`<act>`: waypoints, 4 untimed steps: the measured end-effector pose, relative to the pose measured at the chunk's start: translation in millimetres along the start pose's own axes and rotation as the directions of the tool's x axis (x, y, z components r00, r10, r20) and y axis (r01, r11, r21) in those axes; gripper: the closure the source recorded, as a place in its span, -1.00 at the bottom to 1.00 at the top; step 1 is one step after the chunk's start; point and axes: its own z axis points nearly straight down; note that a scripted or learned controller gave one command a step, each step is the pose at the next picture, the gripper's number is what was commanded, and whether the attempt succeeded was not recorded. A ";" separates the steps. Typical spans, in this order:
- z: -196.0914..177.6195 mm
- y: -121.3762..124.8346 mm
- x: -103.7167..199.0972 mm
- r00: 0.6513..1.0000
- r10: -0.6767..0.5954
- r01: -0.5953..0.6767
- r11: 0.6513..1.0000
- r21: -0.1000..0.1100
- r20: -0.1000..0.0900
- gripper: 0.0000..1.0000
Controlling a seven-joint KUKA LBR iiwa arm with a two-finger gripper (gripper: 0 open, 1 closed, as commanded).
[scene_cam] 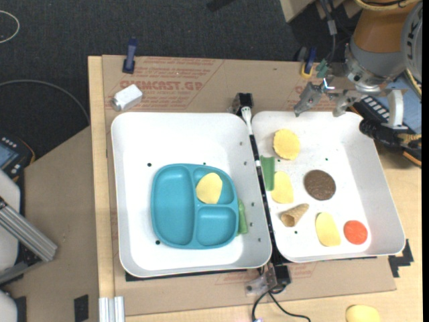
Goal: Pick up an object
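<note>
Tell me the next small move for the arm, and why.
Probably bring the pincer forward and down over the round yellow piece. The pincer hangs above the far rim of the right bin with nothing between its fingers, and that piece lies nearest, with bare bin floor around it.

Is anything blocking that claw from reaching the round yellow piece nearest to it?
Nothing visible is in the way. The gripper hangs over the far edge of the right bin, and the round yellow piece lies just inside on bare bin floor. The brown disc sits off to the side.
</note>
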 end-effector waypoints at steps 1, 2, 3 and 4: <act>-11.2 0.8 0.2 1.000 -0.001 0.001 1.000 -0.004 0.001 1.00; 74.0 -35.1 -29.7 1.000 0.005 -0.005 1.000 0.010 -0.001 1.00; 160.9 5.5 -69.5 1.000 0.003 -0.003 1.000 0.000 0.003 1.00; 47.1 14.9 22.6 1.000 -0.009 0.009 1.000 -0.014 -0.001 1.00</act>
